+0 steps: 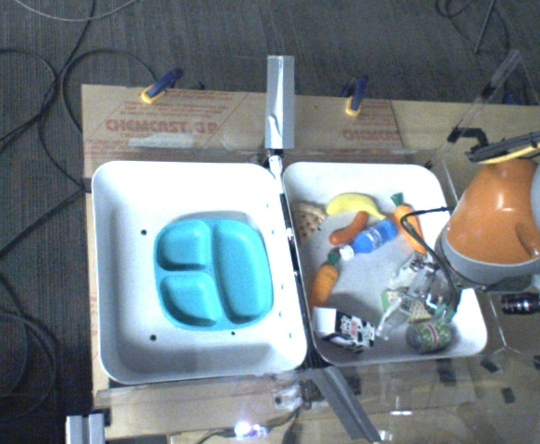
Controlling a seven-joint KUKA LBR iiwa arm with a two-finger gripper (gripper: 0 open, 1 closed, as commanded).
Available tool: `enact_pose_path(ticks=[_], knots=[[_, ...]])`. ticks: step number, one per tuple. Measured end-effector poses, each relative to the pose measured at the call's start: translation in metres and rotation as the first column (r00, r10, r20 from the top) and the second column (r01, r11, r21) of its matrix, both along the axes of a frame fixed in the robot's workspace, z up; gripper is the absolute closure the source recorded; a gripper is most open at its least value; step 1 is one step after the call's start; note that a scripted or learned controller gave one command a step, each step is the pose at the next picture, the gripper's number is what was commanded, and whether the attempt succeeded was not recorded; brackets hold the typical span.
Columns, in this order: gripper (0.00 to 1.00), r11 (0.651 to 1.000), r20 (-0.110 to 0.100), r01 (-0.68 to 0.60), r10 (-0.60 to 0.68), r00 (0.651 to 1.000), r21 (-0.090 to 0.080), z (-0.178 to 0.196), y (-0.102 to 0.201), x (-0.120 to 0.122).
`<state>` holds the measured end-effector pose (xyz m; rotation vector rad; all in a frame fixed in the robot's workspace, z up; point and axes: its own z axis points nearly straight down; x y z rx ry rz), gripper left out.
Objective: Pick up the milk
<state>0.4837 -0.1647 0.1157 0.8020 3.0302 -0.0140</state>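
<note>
Left bin [113, 248]: holds a blue divided tray [214, 271], lying flat in the middle.
Right bin [455, 202]: holds a yellow banana [355, 203], two carrots [324, 283], a blue bottle [372, 239], a dark green round thing [429, 338] and the milk [346, 326].
Milk: a small white carton with black patches, lying on its side at the right bin's near edge, toward the left bin.
Gripper [409, 299]: low inside the right bin, just right of the milk and apart from it; whether the fingers are wide or narrow, I cannot tell.
Arm [497, 220]: reaches in over the right bin's right wall, orange band above the wrist, wrist angled down toward the bin floor.
</note>
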Motion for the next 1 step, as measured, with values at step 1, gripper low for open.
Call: enact_pose_path(ticks=[1], knots=[[0.0, 0.999, 0.031, 0.039, -0.038, 0.999, -0.023, -0.002, 0.007, 0.0097]])
